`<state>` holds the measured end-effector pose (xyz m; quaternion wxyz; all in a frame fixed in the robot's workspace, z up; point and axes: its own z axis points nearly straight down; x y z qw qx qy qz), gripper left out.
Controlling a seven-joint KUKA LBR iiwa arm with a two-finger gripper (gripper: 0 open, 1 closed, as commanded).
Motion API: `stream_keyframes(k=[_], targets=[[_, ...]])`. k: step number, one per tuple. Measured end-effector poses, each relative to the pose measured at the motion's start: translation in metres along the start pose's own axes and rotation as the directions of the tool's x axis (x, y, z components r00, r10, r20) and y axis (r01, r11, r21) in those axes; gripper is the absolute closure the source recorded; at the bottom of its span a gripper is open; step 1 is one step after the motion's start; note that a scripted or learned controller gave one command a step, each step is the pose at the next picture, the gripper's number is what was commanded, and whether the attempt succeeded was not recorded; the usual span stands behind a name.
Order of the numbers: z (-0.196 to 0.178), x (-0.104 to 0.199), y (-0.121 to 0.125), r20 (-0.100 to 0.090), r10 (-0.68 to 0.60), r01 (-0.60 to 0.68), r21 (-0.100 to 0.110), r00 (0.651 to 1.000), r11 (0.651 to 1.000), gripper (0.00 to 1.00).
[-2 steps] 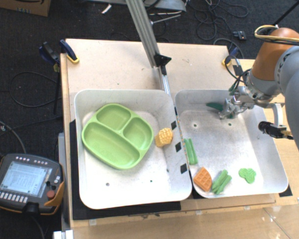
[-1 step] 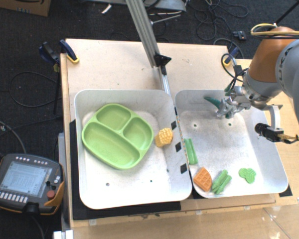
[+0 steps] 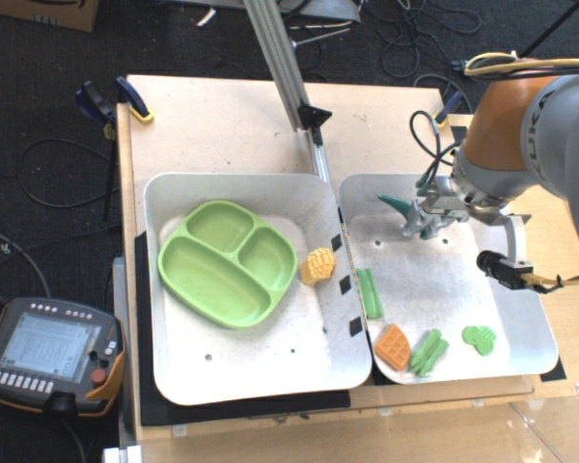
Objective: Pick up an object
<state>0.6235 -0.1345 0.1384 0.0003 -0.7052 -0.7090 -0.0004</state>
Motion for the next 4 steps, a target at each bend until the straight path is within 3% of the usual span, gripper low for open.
stream_keyframes(k=[1, 2, 3, 4], targets=[[-0.100, -0.020, 0.003, 0.004, 0.006, -0.006, -0.009, 1.000, 1.000, 1.00], [0.009, 0.029, -0.020, -0.002, 0.001, -0.001, 0.009, 1.000, 1.000, 1.00], [-0.092, 0.024, -0.005, 0.003, 0.002, -0.002, -0.010, 1.000, 1.000, 1.00], [0.048, 0.007, 0.003, 0.001, 0.007, -0.007, 0.005, 1.000, 1.000, 1.00]])
